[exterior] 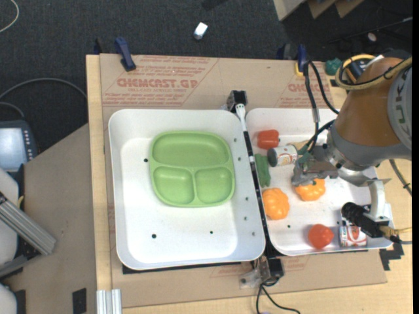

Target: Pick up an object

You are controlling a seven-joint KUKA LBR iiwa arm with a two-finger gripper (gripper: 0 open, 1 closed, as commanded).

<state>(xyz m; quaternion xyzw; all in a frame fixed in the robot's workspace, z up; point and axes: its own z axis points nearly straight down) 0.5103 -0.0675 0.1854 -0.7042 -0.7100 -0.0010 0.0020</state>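
Inside the right-hand shallow white bin (366,244), the arm's two-finger gripper (309,173) hangs directly over a small orange pumpkin-shaped toy (309,190), which lies on the bin floor near the middle; whether the claw is apart or together cannot be told, since the wrist hides it from above. Just left of that toy sits one rounded orange pepper-like toy (275,203), close to the divider between the bins. Two red toys are here: one red tomato-like piece (267,138) near the far edge, one red round piece (320,236) near the front edge. One green elongated toy (262,169) lies along the divider, and one small white bottle-like item (287,156) rests beside it. One small red-and-white can (354,235) lies at the front right corner. Across the divider, the left-hand shallow white bin (127,195) carries one pale green three-compartment plastic plate (192,168). Both bins rest on a brown cardboard-covered bench (157,77)
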